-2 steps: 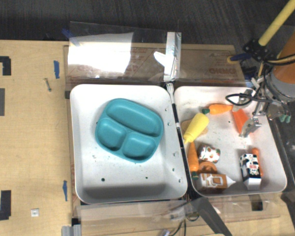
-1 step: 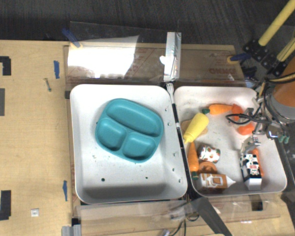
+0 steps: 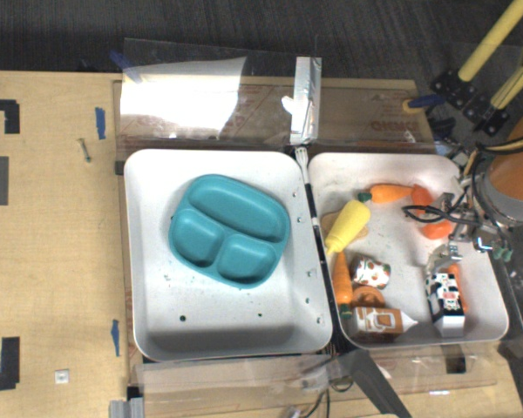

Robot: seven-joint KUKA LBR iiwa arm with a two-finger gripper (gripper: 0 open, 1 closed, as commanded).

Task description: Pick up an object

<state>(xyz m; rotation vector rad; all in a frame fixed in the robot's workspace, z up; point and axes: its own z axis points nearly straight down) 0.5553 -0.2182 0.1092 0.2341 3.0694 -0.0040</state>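
The robot's jaws [image 3: 442, 252] hang over the right white plastic bin [image 3: 497, 316], spread or pressed together I cannot tell, above a small black-and-white carton [image 3: 445, 299]. This looks like the approach before a grasp; next calls for descending and closing. Nearby lies a yellow plastic corn cob [image 3: 347, 225]; no labels are readable

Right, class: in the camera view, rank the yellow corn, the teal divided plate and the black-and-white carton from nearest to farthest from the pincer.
1. Black-and-white carton, right bin, just below the pincer.
2. Yellow corn, right bin's left side.
3. Teal divided plate, left bin.
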